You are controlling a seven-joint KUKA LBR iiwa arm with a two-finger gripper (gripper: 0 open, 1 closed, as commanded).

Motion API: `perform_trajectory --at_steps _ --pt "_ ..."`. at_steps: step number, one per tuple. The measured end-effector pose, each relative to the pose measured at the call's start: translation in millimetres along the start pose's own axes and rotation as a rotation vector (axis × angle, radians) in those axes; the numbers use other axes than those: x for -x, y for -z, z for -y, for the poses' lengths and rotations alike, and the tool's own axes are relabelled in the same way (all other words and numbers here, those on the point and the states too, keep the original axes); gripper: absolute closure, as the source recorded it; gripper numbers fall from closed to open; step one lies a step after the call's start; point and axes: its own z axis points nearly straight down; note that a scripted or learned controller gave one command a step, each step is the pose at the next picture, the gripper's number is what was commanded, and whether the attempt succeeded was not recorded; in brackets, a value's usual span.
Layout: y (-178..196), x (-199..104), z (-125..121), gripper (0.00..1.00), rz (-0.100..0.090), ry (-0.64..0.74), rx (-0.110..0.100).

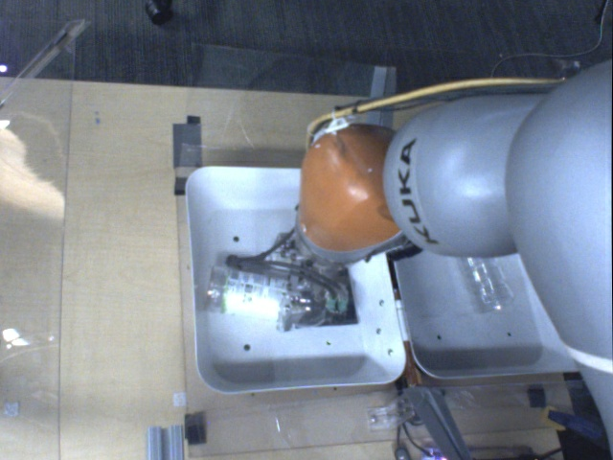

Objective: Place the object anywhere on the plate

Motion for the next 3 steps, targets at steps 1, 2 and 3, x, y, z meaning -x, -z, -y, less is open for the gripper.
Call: perform_trajectory --at_steps 1,2,3 --pt "11.8 2.6 -0.9 1.00 0.007 -0.004 0.005" --pt "63.6 52.6 38.2 1.00 0.006 0.322 0.000" --pt "63.8 52.6 38.0 0.00 0.006 0.322 0.001"
